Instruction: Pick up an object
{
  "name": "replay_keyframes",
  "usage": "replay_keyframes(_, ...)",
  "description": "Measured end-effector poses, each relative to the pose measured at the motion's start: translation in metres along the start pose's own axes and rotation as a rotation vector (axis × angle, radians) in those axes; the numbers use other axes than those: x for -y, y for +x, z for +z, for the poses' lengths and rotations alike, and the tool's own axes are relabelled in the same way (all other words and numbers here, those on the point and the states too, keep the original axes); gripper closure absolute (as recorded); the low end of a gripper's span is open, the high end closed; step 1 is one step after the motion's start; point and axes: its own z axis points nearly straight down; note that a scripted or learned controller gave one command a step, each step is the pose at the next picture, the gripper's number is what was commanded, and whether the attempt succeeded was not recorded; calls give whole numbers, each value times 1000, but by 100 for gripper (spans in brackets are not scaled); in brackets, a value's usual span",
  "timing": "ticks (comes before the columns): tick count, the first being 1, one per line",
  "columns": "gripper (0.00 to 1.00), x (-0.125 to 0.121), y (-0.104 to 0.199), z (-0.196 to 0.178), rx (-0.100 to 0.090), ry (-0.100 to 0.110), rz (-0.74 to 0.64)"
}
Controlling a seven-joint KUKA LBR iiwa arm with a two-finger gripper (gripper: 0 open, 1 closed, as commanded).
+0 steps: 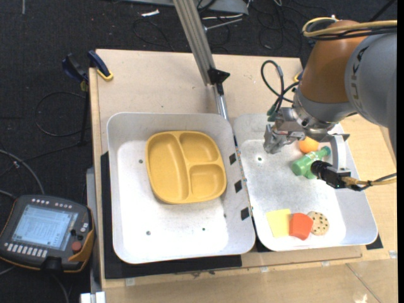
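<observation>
though the gripper (273, 145) hides whether its jaws are parted, the orange ball (307, 146) just beside them looks light, smooth; pinch it across the middle.

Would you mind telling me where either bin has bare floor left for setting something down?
Left white bin: bare around the yellow divided plastic tray, widest along its near edge. Right white bin: bare middle, between green block and yellow square; crowded by gripper and orange ball.
</observation>
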Motion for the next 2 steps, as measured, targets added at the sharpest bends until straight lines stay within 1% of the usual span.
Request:
replay_keyframes(1, 100, 23, 51, -15, 0, 0, 0)
replay_keyframes(2, 100, 40, 111, -18, 1, 1, -1)
